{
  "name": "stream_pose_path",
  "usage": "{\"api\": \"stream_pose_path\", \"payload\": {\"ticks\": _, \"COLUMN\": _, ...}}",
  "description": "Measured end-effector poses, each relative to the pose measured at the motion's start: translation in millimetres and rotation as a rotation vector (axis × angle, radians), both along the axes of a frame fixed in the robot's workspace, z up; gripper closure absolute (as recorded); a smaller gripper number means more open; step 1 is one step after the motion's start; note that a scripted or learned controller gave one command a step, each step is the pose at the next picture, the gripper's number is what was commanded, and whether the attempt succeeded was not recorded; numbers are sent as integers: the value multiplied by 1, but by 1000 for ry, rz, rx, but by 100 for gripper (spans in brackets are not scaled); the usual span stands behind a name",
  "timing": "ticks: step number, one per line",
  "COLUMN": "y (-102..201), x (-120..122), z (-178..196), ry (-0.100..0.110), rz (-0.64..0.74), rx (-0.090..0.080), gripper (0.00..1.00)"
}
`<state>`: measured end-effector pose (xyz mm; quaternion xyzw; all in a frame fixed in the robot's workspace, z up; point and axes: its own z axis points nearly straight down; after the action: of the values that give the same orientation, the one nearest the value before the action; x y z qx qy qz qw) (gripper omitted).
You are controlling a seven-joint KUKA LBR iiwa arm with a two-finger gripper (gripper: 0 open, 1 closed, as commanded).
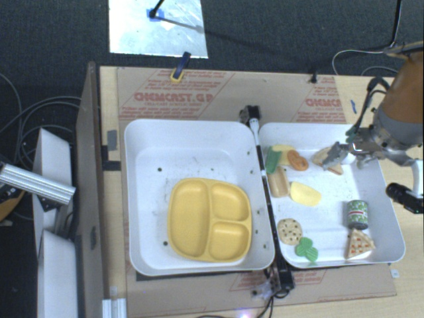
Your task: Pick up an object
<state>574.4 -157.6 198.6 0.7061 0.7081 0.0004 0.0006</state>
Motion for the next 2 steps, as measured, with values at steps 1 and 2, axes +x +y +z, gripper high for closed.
{"api": "stream_pose_path", "payload": {"ticks": 1, "y": -40, "x": -29, "z": -118, "ry": 2, "rz": -7, "rx": -1, "gripper": 0}}
{"api": "stream_pose_path", "payload": {"ticks": 2, "y": -8, "x": 25, "z": -14, "ry": -13, "rz": 6, "rx": -2, "gripper": 0}}
